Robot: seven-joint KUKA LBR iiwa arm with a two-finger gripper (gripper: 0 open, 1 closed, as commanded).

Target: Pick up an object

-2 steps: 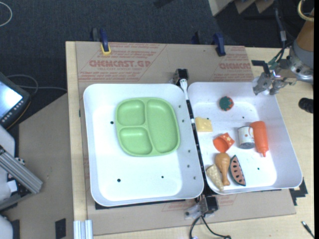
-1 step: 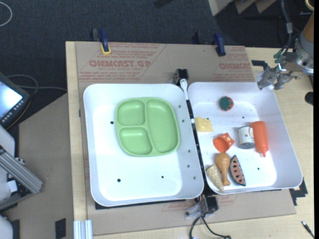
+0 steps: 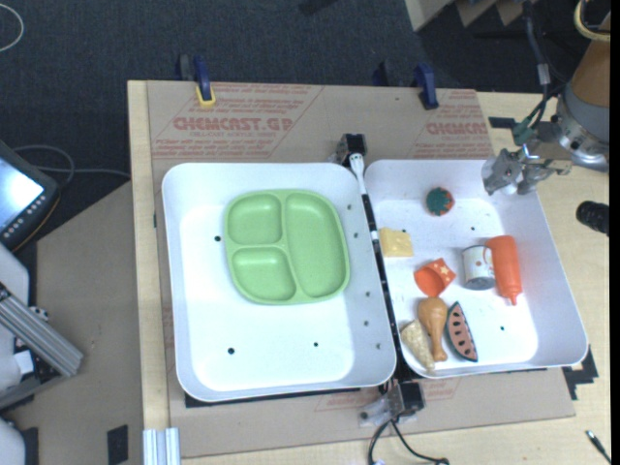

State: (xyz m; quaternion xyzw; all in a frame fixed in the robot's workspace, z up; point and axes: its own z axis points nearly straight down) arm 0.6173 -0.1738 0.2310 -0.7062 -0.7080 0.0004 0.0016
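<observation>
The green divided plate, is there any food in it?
No. The green plate in the left bin shows three bare compartments; the toy foods lie in the right bin.

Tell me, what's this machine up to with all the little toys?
A robot arm reaches in from the right; its gripper hangs over the top right corner of the right bin, with nothing visibly held. Its job is picking up an object. Toy food lies there untouched: a carrot, a can, a chicken drumstick, a watermelon slice. The left bin holds a green divided plate.
</observation>
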